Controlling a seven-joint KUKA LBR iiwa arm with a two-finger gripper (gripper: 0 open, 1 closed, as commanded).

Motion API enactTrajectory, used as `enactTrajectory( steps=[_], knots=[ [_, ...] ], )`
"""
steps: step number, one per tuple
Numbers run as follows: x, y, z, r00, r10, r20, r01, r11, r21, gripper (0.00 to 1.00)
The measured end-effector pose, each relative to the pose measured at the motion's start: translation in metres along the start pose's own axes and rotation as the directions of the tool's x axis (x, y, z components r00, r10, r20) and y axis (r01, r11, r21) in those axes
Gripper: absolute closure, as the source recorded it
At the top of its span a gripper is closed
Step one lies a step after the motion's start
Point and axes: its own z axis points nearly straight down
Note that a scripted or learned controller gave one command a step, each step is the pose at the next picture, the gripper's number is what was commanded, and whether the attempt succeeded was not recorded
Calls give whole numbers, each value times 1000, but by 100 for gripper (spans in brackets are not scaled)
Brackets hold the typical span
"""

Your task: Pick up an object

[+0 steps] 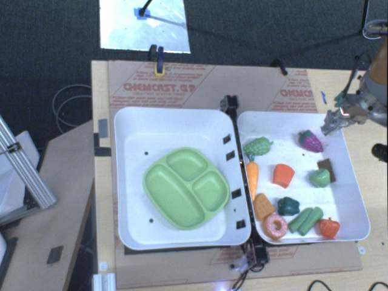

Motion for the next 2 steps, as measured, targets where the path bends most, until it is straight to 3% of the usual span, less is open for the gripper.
enactTrajectory(
  steps=[2],
  knots=[
    [105, 3, -3, 1000, -3, -2, 3, 1000, 3, 100]
  ],
)
